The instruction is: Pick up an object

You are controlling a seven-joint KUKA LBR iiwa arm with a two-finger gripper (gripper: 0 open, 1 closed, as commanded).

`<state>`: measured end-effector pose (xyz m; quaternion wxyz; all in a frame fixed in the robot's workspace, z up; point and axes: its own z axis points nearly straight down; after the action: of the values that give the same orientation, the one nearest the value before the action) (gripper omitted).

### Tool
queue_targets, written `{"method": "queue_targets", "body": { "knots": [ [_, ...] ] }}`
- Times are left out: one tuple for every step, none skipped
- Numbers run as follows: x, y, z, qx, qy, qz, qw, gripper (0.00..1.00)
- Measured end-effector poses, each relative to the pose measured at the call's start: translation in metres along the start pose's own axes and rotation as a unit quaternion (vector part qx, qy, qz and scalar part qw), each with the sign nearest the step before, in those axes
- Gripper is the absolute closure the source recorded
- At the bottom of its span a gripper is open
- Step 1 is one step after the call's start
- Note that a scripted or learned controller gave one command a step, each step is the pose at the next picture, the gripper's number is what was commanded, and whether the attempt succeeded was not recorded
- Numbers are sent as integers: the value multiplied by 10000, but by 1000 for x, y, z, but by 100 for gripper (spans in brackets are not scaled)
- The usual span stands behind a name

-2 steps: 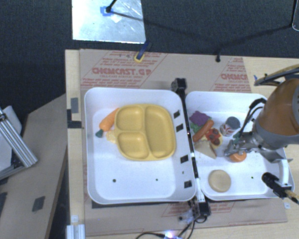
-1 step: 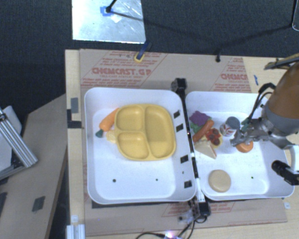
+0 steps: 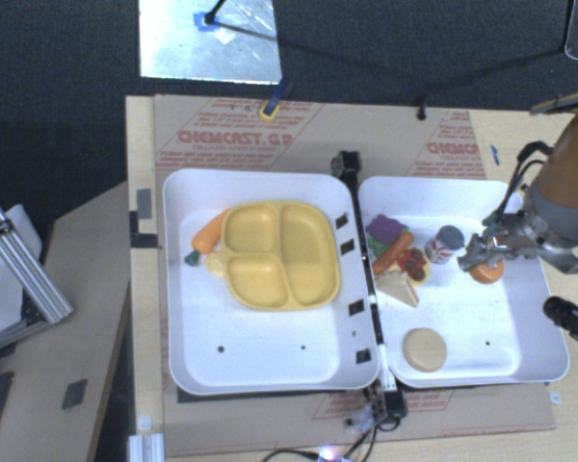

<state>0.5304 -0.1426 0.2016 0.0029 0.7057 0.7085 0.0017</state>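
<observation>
A tan round disc [image 3: 426, 348], apparently a toy cookie or bun, lies nearest the camera in the right bin [image 3: 520, 366], well apart from its neighbours. It looks light, stiff and flat, and would probably need a pinch across its edges.

Beyond it a pale wedge [image 3: 400, 289] touches a cluster of small toy foods: a red-and-orange piece [image 3: 402, 250], a purple piece [image 3: 385, 227] and a small grey-capped can [image 3: 445, 243]. All look like hard, light plastic, smooth enough to slip and crowded enough to hinder a clean grasp.

At the bin's right side the arm's end effector [image 3: 486, 252] hangs directly over a small orange object [image 3: 486, 271], the likely target; whether its fingers are spread or closed cannot be told. The object appears small, rigid and rounded, so a grip across its middle seems safest.

In the left bin [image 3: 188, 335], a yellow divided plate [image 3: 275, 255] rests with a toy carrot [image 3: 208, 232] touching its left edge.

Both smooth white bins sit on a counter [image 3: 231, 133] covered with printed cardboard, dark carpet [image 3: 58, 65] beyond.
</observation>
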Motion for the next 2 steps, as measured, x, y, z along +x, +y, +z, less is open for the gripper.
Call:
{"method": "queue_targets", "body": {
  "knots": [
    [0,1,-24,12,4,0,10000,100],
    [53,18,-21,15,16,-29,10000,100]
  ]
}}
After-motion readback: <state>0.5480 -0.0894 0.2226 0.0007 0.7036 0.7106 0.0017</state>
